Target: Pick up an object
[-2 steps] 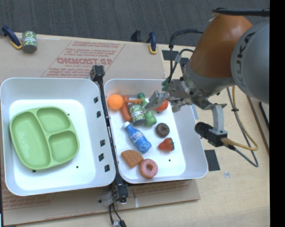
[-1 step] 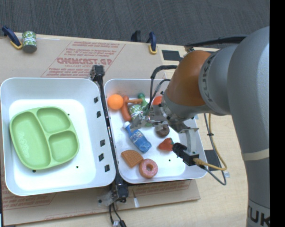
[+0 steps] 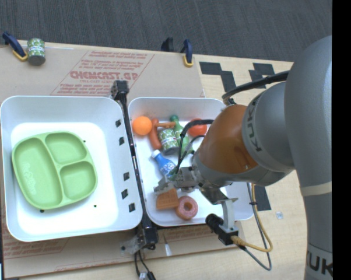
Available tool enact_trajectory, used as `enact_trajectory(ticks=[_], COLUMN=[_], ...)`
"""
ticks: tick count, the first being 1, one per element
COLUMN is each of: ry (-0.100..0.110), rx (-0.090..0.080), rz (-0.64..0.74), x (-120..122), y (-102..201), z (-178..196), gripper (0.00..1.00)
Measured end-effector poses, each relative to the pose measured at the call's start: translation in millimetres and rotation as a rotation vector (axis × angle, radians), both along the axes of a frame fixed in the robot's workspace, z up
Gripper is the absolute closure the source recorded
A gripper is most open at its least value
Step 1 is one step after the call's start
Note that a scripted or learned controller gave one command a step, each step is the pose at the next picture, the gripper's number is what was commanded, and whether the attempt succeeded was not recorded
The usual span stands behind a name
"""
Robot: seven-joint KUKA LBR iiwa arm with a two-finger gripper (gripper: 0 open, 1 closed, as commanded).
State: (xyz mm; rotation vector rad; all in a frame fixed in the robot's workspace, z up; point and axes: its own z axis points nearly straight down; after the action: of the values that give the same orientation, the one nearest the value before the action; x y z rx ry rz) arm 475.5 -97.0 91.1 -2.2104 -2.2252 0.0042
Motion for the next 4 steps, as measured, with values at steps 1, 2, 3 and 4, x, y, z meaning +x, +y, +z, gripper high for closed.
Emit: enact_trajectory(ticks=[1,2,3,4], ry=[-0.002,-0.01,0.0,-0.002], rx=[-0.001,-0.004,-0.001,-0.002], rz=[0.006,0.0,0.0,0.001], x=[1.1,46.4,106.8,39.9], y=[-0.5,16.6,9.5,64.1], z=[10.3,193.6,99.2,100.3], gripper=[1.0,1.0,1.0,1.0])
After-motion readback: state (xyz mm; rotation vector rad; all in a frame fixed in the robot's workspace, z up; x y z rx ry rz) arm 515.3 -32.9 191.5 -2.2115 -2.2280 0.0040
